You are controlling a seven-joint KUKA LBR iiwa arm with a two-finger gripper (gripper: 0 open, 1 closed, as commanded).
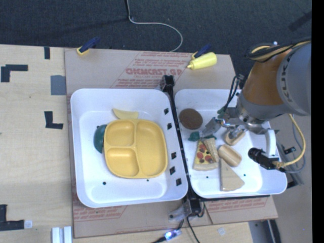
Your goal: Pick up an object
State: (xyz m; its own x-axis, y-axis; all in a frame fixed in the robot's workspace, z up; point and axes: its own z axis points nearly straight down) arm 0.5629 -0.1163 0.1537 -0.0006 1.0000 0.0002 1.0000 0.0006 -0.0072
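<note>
Objects: tan bread-roll toy (229, 155) in right white bin (263, 186), just below gripper (223, 128), apart from it.
Gripper: low over right bin; grip state cannot be told.
Neighbours: triangular pizza-slice toy (205, 154), brown round disc (191, 118), beige wedge (229, 177).
Left bin (83, 135): yellow sectioned plastic tray (135, 148).

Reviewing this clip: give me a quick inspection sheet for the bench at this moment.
Surface: two white bins, left bin, right bin, on cardboard.
Job's things: pizza slice, bread roll, brown disc, tan wedge in the right bin.
Clutter: yellow divided plate over a teal item in the left bin.
Grippers: end effector low over the right bin; fingers unclear.
Cables: white cable on the dark floor.
Surroundings: yellow clamp.
</note>
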